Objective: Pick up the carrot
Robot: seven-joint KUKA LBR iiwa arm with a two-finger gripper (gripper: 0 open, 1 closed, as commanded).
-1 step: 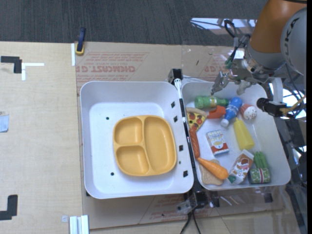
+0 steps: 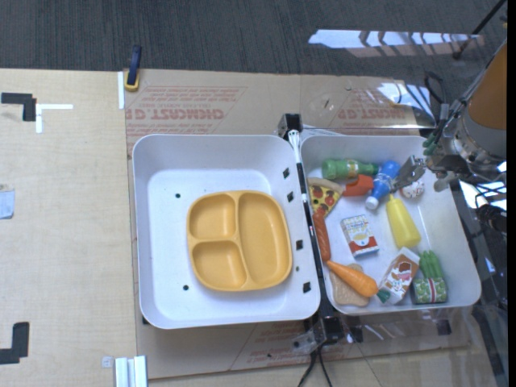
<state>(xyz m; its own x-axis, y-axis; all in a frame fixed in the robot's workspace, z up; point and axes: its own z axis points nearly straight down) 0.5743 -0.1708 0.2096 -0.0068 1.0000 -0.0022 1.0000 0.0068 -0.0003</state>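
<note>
Overhead, claw (image 2: 419, 176) hangs far from carrot (image 2: 352, 277).

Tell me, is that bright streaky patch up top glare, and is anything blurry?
In the camera view, the bright patch on the dark floor looks like reflected light; similar glare sits behind the gripper, which looks soft; the carrot and yellow tray are evenly lit and clear.
</note>
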